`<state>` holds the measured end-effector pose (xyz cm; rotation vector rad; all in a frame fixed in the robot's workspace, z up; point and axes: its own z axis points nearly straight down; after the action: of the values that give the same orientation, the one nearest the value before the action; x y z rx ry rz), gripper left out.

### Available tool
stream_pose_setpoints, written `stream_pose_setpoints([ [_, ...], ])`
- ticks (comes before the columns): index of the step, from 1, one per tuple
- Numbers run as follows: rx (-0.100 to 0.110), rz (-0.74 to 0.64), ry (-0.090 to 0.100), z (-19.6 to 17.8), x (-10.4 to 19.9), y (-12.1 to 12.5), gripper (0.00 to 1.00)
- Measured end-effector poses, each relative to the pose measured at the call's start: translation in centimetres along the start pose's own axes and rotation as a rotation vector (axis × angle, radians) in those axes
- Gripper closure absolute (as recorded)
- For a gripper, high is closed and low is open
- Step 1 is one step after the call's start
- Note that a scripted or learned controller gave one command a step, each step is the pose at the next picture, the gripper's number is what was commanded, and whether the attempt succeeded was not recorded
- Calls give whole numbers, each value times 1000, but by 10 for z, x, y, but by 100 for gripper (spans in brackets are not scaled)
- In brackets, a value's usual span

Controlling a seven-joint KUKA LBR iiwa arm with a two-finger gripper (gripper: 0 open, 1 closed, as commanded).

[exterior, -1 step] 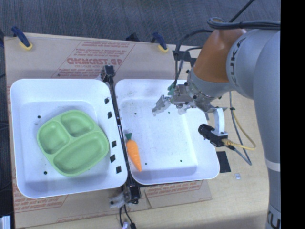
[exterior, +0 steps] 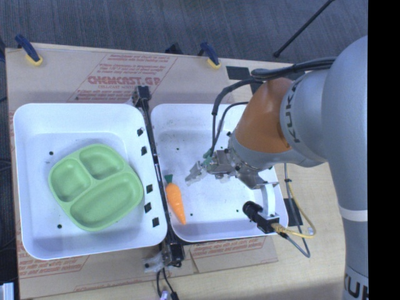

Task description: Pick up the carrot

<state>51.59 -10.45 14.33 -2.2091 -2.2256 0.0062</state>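
We take the carrot (exterior: 175, 202) as our landmark. It lies in the right bin (exterior: 187, 120), tight against that bin's left wall near the front corner, green top pointing away from us and tip toward the front rim.

The biggest risk, as we judge it, comes from the arm (exterior: 312, 117). Its bulk hangs over the right bin, right of the carrot, and a steep descent so close to the wall could knock a finger onto the divider between the bins instead of onto the carrot.

Next is the gripper (exterior: 195, 172) itself. It hovers just up and right of the carrot, apart from it, grasping nothing; we cannot tell how far its fingers are spread. If they close along the carrot's length rather than across it, the smooth tapered body may squirt out toward the corner.

Now the containers. The left bin (exterior: 25, 167), on the far side of the wall from the carrot, holds a green divided plate (exterior: 95, 186) with three compartments, nothing in them. The right bin holds the carrot alone, plus a few dark specks on its floor.
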Motion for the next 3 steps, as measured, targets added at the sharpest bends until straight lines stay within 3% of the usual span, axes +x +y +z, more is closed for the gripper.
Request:
stream_pose_setpoints([
  [1,-3,-2,-1,-48,66,-27,0],
  [2,-18,5,-9,39,11,-21,0],
  [3,-5,0,0,-49,65,18,0],
])
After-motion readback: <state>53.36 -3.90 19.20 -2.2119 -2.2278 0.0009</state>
